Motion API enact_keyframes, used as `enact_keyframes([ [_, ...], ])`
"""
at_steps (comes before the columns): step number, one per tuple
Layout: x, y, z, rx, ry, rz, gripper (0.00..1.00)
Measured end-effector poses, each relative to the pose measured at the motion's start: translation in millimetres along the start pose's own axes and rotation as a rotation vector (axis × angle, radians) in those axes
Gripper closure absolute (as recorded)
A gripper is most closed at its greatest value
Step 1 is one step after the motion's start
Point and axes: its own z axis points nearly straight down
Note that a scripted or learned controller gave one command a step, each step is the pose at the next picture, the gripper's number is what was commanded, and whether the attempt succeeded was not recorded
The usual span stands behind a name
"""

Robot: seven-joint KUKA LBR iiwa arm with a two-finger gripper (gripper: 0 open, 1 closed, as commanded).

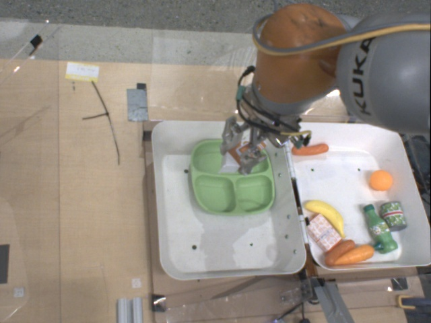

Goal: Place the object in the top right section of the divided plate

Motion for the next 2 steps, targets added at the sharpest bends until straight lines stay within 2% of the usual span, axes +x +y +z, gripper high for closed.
enact_keyframes([
  [1,-55,-21,27,0.0,0.0,0.084,1.0],
  [2,-13,-23,17,0.001,-0.001,0.1,1.0],
])
